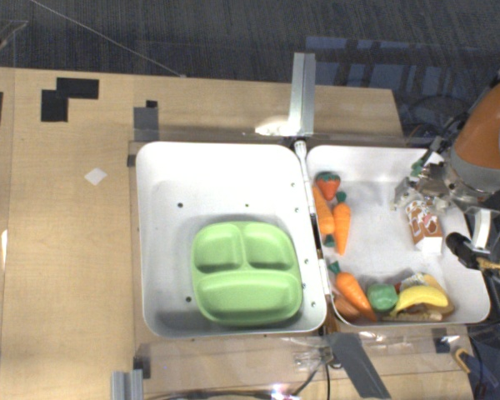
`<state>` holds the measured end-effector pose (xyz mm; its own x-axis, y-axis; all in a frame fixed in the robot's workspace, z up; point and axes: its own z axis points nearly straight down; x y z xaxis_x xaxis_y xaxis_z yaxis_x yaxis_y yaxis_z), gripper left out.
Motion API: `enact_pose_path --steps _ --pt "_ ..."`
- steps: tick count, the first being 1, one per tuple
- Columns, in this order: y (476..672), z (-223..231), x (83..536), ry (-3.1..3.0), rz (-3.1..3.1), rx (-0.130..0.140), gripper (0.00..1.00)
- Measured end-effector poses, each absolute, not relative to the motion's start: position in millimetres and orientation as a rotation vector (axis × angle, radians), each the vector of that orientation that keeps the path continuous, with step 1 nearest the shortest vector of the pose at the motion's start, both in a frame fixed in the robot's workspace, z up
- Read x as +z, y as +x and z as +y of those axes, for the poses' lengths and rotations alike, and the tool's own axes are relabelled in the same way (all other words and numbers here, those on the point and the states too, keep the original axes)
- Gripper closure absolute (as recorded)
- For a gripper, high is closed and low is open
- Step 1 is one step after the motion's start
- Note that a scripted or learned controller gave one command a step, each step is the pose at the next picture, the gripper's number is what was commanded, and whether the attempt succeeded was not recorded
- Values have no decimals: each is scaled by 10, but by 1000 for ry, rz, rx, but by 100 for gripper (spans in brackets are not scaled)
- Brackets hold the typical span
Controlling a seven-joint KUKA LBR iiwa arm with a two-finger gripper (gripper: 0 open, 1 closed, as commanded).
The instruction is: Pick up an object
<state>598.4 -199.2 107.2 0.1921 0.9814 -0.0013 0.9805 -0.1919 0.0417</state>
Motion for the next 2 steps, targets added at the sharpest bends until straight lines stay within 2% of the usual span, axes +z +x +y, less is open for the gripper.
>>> enact_pose_path --steps 1,2 --pt "5440 -1824 1626 2294 2140 6 0" --pt "5626 -1953 1130 2319 2070 28 0"
